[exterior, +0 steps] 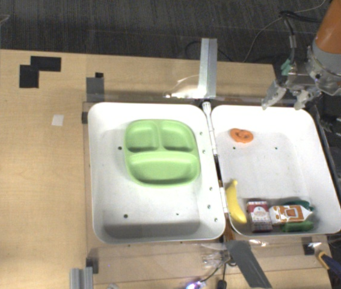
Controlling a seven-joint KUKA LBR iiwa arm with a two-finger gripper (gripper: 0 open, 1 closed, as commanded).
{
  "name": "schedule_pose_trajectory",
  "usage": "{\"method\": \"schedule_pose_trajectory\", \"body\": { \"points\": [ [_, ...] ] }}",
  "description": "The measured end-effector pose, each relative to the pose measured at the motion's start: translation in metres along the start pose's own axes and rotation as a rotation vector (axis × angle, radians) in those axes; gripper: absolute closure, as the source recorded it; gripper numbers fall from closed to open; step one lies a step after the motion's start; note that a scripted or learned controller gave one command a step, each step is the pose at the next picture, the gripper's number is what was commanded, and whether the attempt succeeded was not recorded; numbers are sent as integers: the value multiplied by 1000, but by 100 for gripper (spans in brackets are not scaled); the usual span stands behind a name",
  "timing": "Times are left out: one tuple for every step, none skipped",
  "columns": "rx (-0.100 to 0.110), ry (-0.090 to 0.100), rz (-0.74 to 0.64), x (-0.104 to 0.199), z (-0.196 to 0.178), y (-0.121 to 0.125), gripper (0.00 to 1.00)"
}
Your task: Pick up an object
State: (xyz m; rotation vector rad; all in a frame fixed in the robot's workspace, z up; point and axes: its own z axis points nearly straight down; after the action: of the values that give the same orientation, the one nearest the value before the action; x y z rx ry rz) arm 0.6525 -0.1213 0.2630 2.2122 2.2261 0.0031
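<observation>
We see the hand (284, 99) released, holding nothing, over the far rim of the right bin (314, 161). Nearest to it lies the orange round thing (241, 135), flat and small, just below and left of the hand. Risk: fingers may skate over something that thin. Further off, the banana (235, 202) and two packets (278, 215) sit crowded against the bin's near wall; a grab there may catch the wall. Furthest, a green divided plate (161, 152) in the left bin (107, 179).
</observation>
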Motion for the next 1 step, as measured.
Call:
{"method": "schedule_pose_trajectory", "body": {
  "points": [
    [-2,0,-311,5,11,-29,0]
  ]
}}
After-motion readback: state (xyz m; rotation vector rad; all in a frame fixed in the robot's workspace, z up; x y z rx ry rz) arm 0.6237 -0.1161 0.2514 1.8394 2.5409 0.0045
